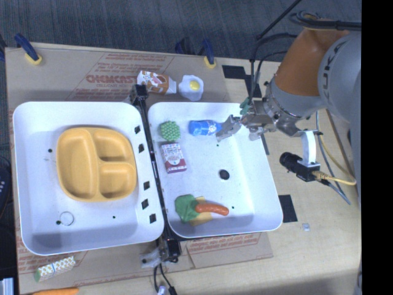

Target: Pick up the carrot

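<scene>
My gripper (pixel 226 129) hangs open and empty beside the blue packet (pixel 202 128), well apart from the carrot (pixel 212 209).

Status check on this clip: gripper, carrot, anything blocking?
Gripper over right bin's far side, beside blue bottle, holding nothing. Carrot at near edge, untouched, resting against green leafy toy. Path open.

Both bins (pixel 37 238) were viewed obliquely from above by one fixed camera, left of the fingers (pixel 228 128).
</scene>
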Available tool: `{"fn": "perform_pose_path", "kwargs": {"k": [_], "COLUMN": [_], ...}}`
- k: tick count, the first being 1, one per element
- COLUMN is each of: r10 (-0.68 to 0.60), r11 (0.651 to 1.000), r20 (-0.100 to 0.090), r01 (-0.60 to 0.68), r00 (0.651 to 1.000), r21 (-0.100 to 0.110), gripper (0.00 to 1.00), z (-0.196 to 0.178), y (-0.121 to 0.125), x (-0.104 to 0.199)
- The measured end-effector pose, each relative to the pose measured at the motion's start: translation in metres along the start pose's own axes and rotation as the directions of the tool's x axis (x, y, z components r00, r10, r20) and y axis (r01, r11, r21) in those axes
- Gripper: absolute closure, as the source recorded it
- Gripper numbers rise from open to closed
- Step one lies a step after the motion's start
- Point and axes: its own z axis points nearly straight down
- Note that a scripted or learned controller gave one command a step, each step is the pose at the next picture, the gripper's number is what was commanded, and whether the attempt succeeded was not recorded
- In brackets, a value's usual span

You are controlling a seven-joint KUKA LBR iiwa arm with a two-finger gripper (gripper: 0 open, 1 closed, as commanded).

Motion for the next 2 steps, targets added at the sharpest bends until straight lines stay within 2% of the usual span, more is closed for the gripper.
{"fn": "perform_pose_path", "kwargs": {"k": [1,2], "r10": [0.042,-0.2], "r11": [0.999,0.98], "r20": [-0.002,0.001], "r01": [-0.042,0.2], "r00": [0.999,0.98], "r21": [0.003,-0.003], "gripper": [0.0,0.0], "z": [0.122,0.101], "y": [-0.089,-0.012], "x": [0.037,0.024]}}
